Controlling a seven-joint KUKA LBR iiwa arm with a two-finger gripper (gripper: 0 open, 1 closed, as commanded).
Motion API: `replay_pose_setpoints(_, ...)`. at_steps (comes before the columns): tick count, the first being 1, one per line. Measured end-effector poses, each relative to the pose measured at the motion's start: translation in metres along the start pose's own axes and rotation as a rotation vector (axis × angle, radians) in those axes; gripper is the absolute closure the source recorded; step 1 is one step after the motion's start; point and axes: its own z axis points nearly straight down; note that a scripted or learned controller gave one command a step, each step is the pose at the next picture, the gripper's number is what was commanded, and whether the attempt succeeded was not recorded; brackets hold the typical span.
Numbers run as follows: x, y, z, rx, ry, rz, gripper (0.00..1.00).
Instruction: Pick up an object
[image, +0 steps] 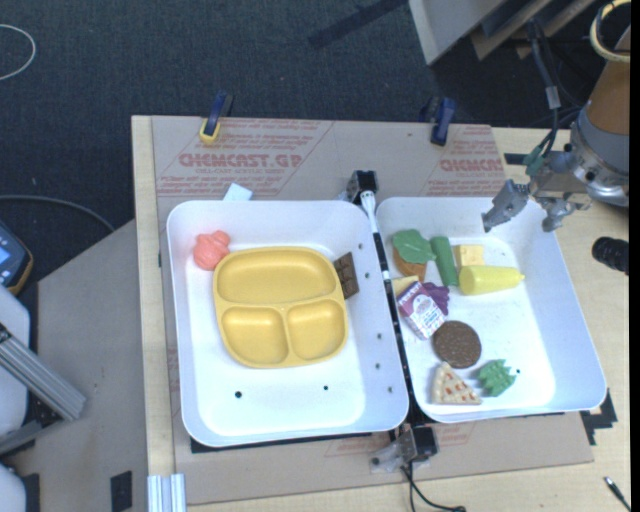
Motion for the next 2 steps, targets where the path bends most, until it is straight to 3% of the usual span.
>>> replay_pose_setpoints(1,0.000,0.002,-0.007,-0.012,-0.002,-0.002,0.00)
replay_pose_setpoints(2,-0.001,-0.001,0.056,-0.006,-0.001,-0.002,0.00)
